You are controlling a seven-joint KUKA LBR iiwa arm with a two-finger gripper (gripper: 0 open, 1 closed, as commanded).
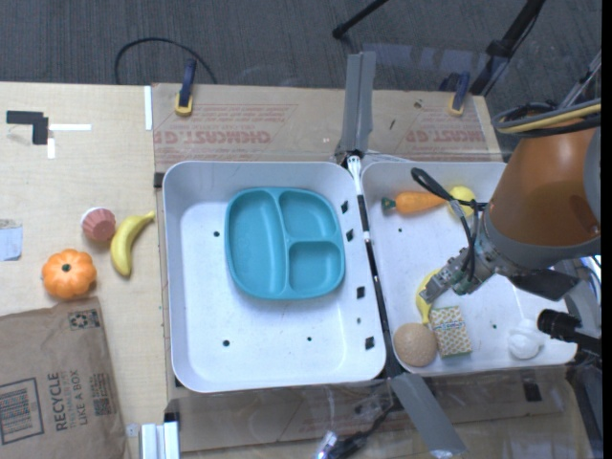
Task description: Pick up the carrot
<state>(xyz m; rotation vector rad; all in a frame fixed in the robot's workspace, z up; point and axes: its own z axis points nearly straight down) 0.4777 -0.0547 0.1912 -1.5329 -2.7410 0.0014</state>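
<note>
The carrot (417,202), orange with a green tip, lies near the far wall of the right bin (497,328), pointing left to right. My gripper (451,280) hangs lower in that bin, well in front of the carrot and apart from it, right over a yellow banana (426,296). The grey arm with its orange band (550,189) comes in from the right and covers part of the bin's right side.
A yellow fruit (463,197) sits just right of the carrot. A brown round item (414,344), a small box (450,331) and a white object (524,344) lie at the right bin's front. The left bin (191,285) holds a teal divided plate (285,242).
</note>
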